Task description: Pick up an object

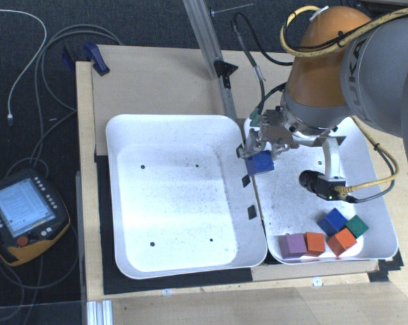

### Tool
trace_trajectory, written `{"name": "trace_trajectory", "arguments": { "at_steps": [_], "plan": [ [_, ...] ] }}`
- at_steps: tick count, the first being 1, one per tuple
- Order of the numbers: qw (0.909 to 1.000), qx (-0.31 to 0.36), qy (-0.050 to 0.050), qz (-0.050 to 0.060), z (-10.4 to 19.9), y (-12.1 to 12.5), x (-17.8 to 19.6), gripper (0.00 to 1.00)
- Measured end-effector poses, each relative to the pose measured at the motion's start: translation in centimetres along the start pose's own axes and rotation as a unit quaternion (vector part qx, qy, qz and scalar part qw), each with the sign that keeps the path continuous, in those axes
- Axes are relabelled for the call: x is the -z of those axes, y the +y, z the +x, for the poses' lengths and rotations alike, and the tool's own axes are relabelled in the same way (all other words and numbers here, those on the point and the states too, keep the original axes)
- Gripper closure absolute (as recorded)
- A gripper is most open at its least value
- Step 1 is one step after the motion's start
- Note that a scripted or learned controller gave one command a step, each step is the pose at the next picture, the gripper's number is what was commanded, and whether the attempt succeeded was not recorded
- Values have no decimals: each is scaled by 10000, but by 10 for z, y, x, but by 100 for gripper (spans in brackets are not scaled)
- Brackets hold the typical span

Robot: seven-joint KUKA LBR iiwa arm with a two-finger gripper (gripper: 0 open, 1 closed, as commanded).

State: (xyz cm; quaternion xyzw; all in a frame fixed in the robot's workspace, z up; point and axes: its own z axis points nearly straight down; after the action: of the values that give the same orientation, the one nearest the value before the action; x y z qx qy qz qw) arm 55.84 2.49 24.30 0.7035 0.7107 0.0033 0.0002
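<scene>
Gripper (260, 151) over the dividing rim, pinching a blue block (261, 162).

No writing is legible anywhere. The block hangs between the fingers, seemingly just clear of the right bin (292, 198) floor. Purple (295, 244), orange (314, 243), red-orange (340, 242), blue and green (357, 225) cubes crowd the near corner; the left bin (170, 195) offers wide room.

I see two bins side by side on the bench (156, 66): the left bin (123, 131) and the right bin (387, 232). A cluster of blocks (322, 235) sits in the right bin's near corner, while a teach pendant (21, 212) lies off the bench's left.
</scene>
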Motion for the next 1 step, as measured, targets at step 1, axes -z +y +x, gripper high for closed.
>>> {"name": "trace_trajectory", "arguments": {
  "at_steps": [1],
  "plan": [
    [10000, -22, -7, 76, 44, -41, -46, 100]
  ]
}}
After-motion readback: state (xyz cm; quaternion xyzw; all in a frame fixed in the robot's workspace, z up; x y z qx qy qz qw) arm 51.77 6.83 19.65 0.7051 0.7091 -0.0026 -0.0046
